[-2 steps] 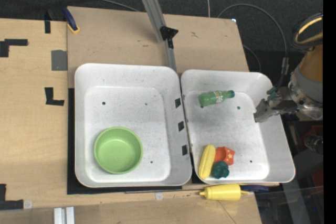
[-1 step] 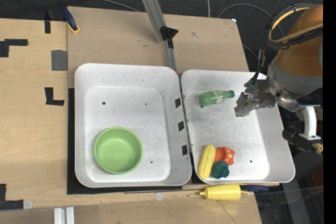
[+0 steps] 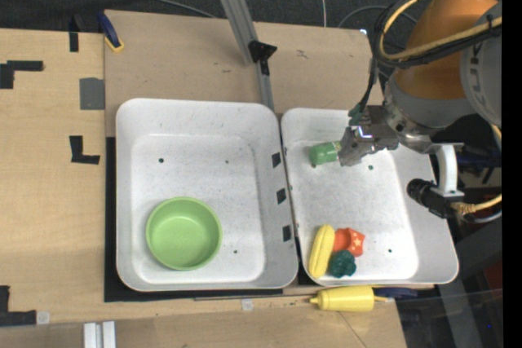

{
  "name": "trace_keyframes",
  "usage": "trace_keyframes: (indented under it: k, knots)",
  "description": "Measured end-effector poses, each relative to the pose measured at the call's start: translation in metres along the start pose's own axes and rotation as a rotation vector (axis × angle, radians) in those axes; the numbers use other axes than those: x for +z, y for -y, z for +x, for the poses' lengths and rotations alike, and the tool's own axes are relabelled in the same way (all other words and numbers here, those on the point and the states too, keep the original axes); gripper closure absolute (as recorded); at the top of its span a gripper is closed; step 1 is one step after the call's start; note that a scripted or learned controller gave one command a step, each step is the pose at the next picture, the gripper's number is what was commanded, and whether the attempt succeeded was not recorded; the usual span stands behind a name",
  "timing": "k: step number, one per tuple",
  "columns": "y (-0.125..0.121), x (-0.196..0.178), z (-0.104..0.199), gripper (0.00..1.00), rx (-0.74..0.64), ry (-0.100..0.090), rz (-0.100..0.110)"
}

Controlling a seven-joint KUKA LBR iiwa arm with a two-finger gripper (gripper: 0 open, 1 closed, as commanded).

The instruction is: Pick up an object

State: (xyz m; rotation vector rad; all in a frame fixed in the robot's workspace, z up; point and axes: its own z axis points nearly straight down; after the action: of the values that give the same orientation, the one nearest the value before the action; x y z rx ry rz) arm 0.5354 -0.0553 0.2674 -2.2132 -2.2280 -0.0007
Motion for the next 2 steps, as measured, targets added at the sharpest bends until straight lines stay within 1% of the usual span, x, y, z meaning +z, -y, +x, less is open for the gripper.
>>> trace_keyframes:
  k: [2]
  knots:
    - [-0.049,0.033,0.104,1.0,0.001,0.001,0.001]
